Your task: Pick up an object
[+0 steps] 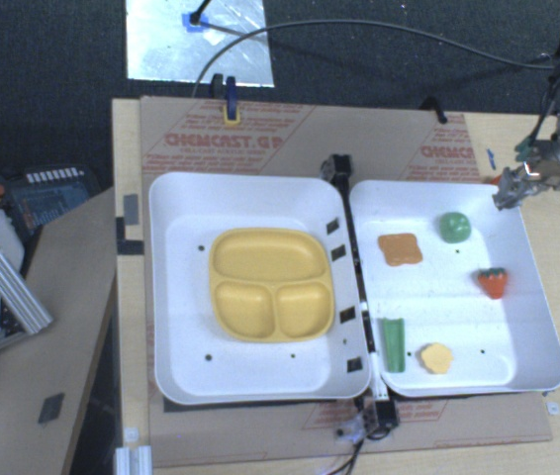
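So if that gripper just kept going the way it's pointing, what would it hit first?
The gripper points down and leftward over the right bin's far corner. It would probably meet the bin's white floor first, short of the green ball; depth is hard to judge.

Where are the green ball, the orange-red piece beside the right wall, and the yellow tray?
green ball [454, 227]: camera view, middle of its rounded top, right bin.
orange-red piece [495, 283]: camera view, middle of its body, near the right bin's right wall.
yellow tray [269, 283]: camera view, rim between its compartments, left bin.
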Robot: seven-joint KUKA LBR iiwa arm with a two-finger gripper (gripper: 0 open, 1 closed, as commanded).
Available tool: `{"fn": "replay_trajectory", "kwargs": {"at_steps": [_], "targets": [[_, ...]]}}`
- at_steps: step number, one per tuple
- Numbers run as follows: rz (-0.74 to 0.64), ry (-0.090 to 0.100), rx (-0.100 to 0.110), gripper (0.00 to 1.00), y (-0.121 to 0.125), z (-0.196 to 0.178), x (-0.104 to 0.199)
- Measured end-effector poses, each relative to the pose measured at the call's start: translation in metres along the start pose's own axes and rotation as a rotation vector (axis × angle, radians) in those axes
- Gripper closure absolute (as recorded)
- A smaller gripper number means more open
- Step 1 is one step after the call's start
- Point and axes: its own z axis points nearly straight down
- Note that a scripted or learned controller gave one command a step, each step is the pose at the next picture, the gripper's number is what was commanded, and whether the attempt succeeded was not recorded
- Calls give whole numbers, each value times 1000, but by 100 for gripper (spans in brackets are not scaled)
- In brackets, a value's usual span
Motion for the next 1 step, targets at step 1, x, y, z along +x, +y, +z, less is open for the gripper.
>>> {"fn": "replay_trajectory", "kwargs": {"at_steps": [1], "targets": [[-3,2,3,100,3,-5,51]]}}
